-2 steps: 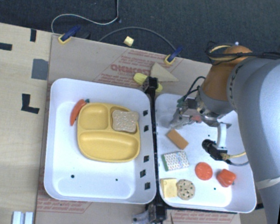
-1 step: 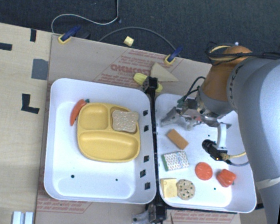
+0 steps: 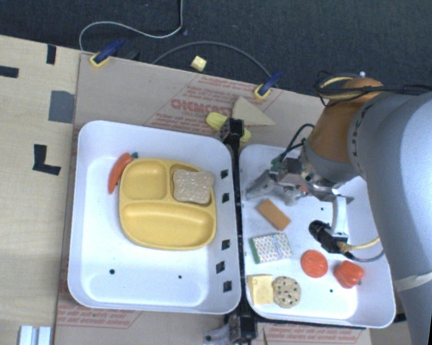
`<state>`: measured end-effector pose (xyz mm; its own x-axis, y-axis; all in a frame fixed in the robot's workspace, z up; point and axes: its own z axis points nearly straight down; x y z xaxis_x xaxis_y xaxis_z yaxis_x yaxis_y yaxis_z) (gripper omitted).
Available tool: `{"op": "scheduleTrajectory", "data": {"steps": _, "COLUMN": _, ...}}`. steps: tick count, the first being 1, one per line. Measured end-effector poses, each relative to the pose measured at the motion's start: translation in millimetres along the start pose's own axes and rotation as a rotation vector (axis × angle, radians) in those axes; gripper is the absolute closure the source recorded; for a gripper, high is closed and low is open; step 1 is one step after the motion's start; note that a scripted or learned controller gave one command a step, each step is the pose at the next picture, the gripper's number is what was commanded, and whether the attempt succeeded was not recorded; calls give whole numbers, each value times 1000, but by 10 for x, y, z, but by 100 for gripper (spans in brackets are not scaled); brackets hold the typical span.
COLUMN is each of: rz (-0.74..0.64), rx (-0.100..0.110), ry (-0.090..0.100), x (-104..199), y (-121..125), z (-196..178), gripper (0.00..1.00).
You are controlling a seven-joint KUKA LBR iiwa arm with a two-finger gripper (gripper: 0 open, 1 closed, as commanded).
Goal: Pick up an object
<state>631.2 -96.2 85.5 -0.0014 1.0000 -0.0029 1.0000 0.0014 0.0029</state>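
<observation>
Camera view: the gripper (image 3: 272, 180) hangs over the upper left part of the right bin (image 3: 376, 310), fingers spread apart with nothing between them. The nearest candidate, a tan block (image 3: 274, 213), lies just below and slightly right of the fingertips, its long axis running diagonally from upper left to lower right. A checked packet (image 3: 271, 248), cookie (image 3: 285, 291) and orange ball (image 3: 314, 263) lie farther down. Judgement: a short descent toward the block is needed.

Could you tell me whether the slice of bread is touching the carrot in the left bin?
Apart. The camera view shows the bread in the yellow tray's upper right compartment and the carrot outside its left edge.
</observation>
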Motion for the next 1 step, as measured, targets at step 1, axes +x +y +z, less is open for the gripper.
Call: {"op": "scheduleTrajectory", "data": {"steps": 1, "rz": 0, "rx": -1, "ry": 1, "x": -42, "y": -25, "z": -6, "gripper": 0}}
